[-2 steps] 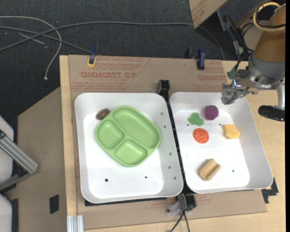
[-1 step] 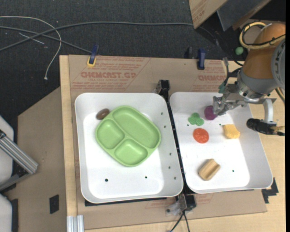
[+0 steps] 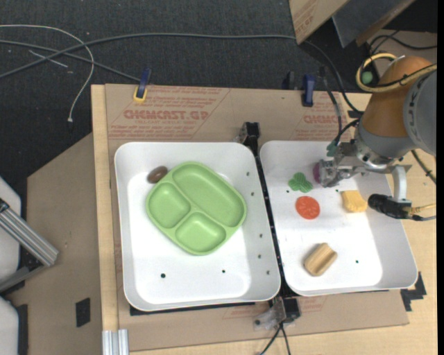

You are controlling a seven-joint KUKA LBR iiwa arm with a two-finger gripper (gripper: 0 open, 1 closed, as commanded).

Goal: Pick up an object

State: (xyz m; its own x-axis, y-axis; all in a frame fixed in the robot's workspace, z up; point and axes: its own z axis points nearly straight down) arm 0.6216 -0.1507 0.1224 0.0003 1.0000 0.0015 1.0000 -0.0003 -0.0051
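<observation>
The tool (image 3: 327,171) hangs beside the green piece (image 3: 300,183) in the right bin (image 3: 388,270); I cannot tell its state. Descending off-centre could nudge the piece away.

floor (image 3: 208,41): dark grey carpet, far and left of the bench
cables (image 3: 62,52): thin pale leads trailing on the carpet, far left
bench board (image 3: 201,114): brown cardboard with faint red print
clamps: blue clamp (image 3: 143,83) and dark clamp (image 3: 308,90) on the far edge
far right: cardboard box (image 3: 319,17)
near left: aluminium rail (image 3: 28,236)

Single fixed overhead camera, slanting down over both bins (image 3: 132,208)
</observation>
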